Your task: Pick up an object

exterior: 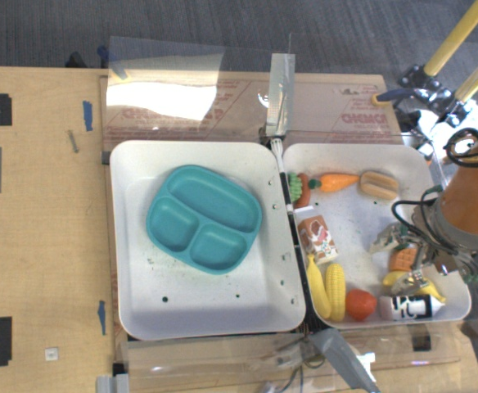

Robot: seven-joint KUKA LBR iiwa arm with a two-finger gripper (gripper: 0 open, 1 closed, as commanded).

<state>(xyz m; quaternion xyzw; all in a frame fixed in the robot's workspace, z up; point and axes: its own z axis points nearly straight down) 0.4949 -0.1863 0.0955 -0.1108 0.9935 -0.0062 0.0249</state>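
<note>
My right bin [353, 158] is crowded along its near edge by corn [335, 286], banana [317, 289] and tomato [360, 303], its centre bare. The teal plate [204, 219] fills the left bin's [128, 244] middle, leaving its near edge open.

Bright overhead light, glare on acrylic [164, 97]

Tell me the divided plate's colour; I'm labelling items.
Teal, a plain blue-green with no pattern. The divided plate shows clearly in the camera view, in the left bin.
</note>
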